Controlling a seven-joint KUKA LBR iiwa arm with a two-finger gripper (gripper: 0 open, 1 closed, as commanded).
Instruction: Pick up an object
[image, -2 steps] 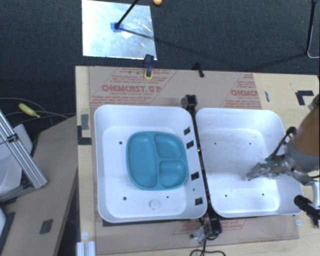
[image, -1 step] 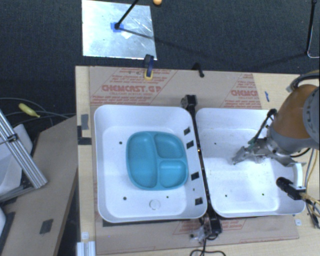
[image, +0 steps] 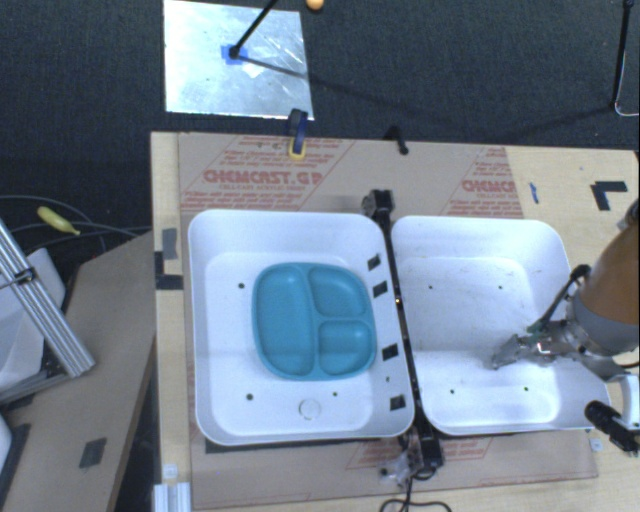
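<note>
Camera view: I am watching the gripper (image: 503, 357) hanging low over the right bin (image: 480, 240), nothing showing between its fingers.

The fingers are sitting nearly closed, their tips just above the white floor. The blue divided plate (image: 312, 321) is lying flat in the middle of the left bin (image: 225, 240), well apart from the gripper.

Left of centre, a teal divided plate (image: 312, 322) lies in my glossy white left bin (image: 222, 250); my right bin (image: 480, 240) is white too. The board (image: 420, 175) beneath is tan with red lettering.
</note>
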